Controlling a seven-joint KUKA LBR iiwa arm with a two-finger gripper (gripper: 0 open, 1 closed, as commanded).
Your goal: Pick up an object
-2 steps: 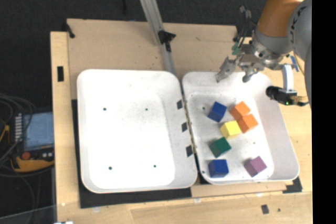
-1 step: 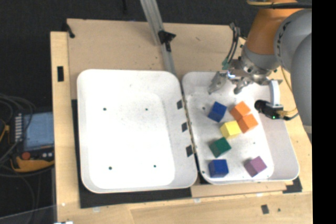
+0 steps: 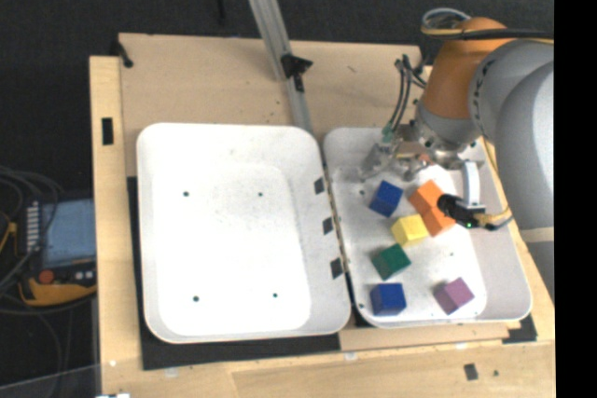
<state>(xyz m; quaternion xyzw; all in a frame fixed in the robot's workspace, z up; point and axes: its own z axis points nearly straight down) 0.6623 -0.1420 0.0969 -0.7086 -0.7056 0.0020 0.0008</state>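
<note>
Two white bins on the surface (image 3: 187, 79): left bin (image 3: 224, 228), right bin (image 3: 494, 284). Six blocks, all in the right bin: two blue, one at its 11 o'clock (image 3: 385, 199) and one at 6 o'clock (image 3: 388, 297); one orange (image 3: 429, 205); one yellow (image 3: 409, 230); one green (image 3: 391, 260); one purple (image 3: 453, 295) at 5 o'clock. Jaws (image 3: 403, 154) over the bin's 12 o'clock edge, just above the upper blue block; open or closed, cannot tell

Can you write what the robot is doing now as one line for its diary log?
stage: reaching | gripper: over right bin, far end | nearest: blue cube | held: nothing seen
</note>
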